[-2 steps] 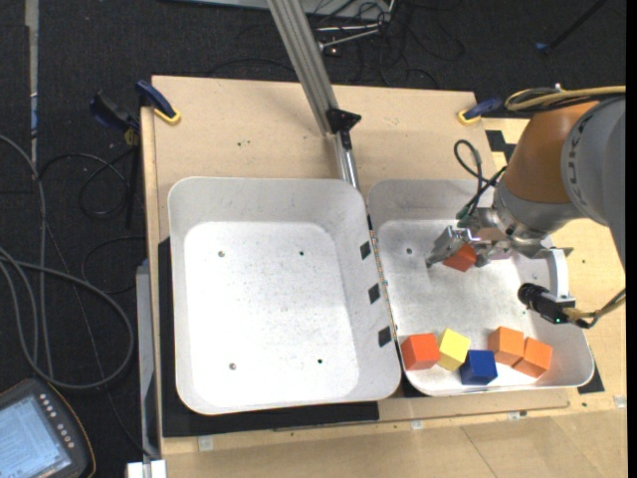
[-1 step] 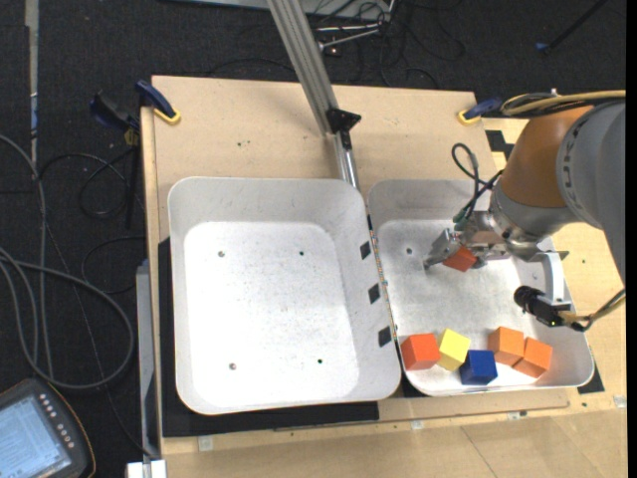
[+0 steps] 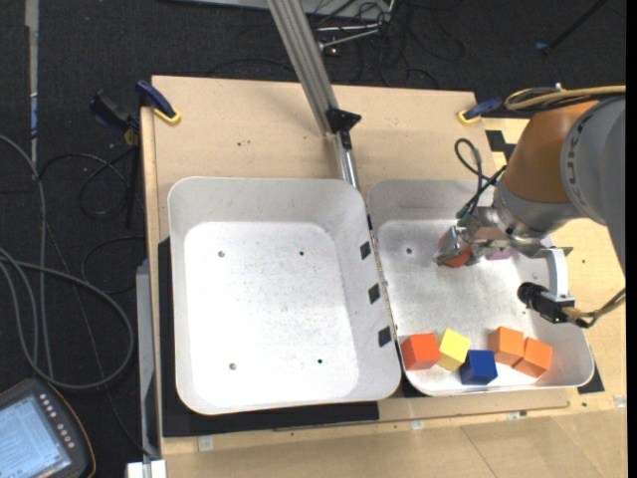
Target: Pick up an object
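Tool [image 3: 456, 250] low in right bin [image 3: 418, 235], apparently clamped on small red object [image 3: 457, 259] between fingers. Grasp step under way. Next: lift straight, checking object stays gripped. Five blocks [image 3: 478, 352] along near wall.

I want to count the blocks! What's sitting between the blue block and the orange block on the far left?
A yellow block lies between the orange block and the blue block, as the camera view shows.

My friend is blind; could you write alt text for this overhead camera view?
A grey robot arm's gripper hovers in the right white bin, whose near edge holds orange, yellow and blue blocks. The left white bin sits beside it.
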You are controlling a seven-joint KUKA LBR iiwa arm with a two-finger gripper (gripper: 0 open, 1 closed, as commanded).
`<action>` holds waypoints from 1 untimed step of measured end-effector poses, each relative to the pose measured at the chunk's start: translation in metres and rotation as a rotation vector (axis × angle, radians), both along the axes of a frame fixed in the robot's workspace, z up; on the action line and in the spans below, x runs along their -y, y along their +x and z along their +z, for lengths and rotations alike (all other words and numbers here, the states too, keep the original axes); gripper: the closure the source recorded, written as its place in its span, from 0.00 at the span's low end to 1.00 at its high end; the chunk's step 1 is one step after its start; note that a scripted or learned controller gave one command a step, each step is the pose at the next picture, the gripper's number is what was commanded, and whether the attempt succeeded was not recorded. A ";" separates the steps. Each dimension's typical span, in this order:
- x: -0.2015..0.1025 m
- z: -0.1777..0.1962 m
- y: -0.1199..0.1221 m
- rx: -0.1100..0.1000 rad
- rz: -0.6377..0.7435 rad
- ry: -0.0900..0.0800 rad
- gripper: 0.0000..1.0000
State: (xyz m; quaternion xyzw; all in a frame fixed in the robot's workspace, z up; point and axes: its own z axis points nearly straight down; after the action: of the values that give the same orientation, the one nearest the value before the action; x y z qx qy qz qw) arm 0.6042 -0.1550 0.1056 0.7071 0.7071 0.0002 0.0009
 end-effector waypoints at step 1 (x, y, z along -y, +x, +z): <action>0.004 0.058 0.010 0.006 0.002 -0.001 1.00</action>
State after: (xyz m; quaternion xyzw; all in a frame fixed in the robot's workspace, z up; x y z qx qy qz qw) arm 0.6141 -0.1589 0.1641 0.7065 0.7077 0.0017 0.0033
